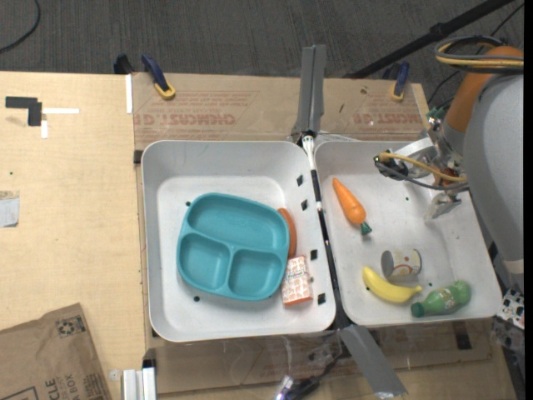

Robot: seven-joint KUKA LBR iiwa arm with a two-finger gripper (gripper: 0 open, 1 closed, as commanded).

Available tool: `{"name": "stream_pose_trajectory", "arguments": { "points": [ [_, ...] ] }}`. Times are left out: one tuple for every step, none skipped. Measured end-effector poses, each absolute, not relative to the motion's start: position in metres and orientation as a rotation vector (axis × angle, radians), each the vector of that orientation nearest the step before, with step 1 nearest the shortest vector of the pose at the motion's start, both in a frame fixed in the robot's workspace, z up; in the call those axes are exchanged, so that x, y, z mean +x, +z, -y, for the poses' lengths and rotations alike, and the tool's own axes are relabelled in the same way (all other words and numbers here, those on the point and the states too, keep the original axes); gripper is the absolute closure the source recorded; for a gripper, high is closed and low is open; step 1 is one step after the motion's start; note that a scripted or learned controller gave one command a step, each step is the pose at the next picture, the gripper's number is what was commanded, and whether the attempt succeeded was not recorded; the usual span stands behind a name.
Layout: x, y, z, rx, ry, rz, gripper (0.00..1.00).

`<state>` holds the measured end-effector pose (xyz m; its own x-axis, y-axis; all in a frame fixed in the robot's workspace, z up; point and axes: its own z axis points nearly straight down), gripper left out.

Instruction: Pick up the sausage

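Two bins sit below me, and my claw (441, 200) hangs over the right bin's (466, 302) far right side, near its back rim, with cables looped beside it. I cannot tell how the claw is set (it is small and partly tucked under my own arm). Nothing shows in its grip.

Nearest to it in that bin lies a carrot (351, 204), tilted, its green tip toward the front. Further forward a can (401, 264) lies on its side, a banana (390, 287) touching it in front, and a green bottle (441, 299) lies just right of the banana.

Across the divider, in the left bin (166, 307), the sausage (289, 230) lies squeezed against the right edge of a teal tray (231, 246), showing as a thin orange-red strip (mostly hidden by the tray's rim). A small carton (296, 282) rests just in front of it, at the tray's front right corner. Sausage and claw are well apart.

Both bins rest on a cardboard-covered tabletop (67, 223) held by blue clamps (158, 76) at the back.
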<state>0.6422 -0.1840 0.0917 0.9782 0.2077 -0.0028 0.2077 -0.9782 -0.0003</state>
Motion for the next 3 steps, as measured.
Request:
{"name": "stream_pose_trajectory", "arguments": {
  "points": [
    [0.655, 0.093, 0.217, 3.134, -0.003, -0.325, 0.0],
    [0.652, 0.174, 0.208, 3.07, -0.002, -0.664, 0.0],
    [0.641, 0.143, 0.184, 3.127, -0.006, -0.32, 0.0]
  ]
}}
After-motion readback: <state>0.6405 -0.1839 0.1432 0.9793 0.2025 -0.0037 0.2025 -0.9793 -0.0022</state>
